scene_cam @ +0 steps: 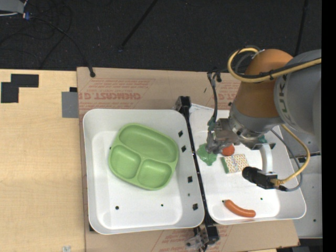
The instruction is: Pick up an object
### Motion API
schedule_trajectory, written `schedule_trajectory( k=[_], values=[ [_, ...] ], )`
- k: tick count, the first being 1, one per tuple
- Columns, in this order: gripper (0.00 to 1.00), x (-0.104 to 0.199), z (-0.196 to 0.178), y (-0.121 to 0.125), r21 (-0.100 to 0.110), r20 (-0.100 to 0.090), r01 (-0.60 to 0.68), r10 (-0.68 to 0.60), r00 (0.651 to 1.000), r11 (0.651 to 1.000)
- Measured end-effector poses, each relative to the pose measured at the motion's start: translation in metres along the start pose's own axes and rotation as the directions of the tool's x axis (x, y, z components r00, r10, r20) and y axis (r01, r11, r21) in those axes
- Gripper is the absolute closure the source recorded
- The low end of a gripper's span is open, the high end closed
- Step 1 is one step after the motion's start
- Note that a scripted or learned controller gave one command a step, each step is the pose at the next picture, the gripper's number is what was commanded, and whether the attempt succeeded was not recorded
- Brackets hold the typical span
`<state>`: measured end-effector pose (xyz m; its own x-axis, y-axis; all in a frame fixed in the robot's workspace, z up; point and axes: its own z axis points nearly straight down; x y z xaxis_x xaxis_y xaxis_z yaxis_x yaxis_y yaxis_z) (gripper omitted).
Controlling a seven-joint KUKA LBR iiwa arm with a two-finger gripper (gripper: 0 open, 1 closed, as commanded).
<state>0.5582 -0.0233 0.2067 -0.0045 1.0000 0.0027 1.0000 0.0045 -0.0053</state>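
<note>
My gripper (212, 147) reaches down into the right bin (283, 209), near its left wall. Right under the gripper lies a green object (207, 157), touching or almost touching it. A small red-orange piece (228, 150) sits just to the right of the gripper. Beside that lies a patterned card-like item (235, 163). An orange sausage-shaped object (240, 209) rests near the front of the same bin. The arm's wrist hides the fingers from above.
The left bin (105, 203) holds a green divided plate (143, 156). A black divider (191, 156) runs between the bins. A black cable connector (260, 177) hangs over the right bin. Cardboard lies under both bins.
</note>
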Motion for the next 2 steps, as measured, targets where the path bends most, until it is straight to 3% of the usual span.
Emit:
schedule_trajectory(
  k=[2],
  values=[
    [1.00,0.096,-0.025,0.013,-0.003,0.002,0.000,0.000,1.000,1.000]
  ],
)
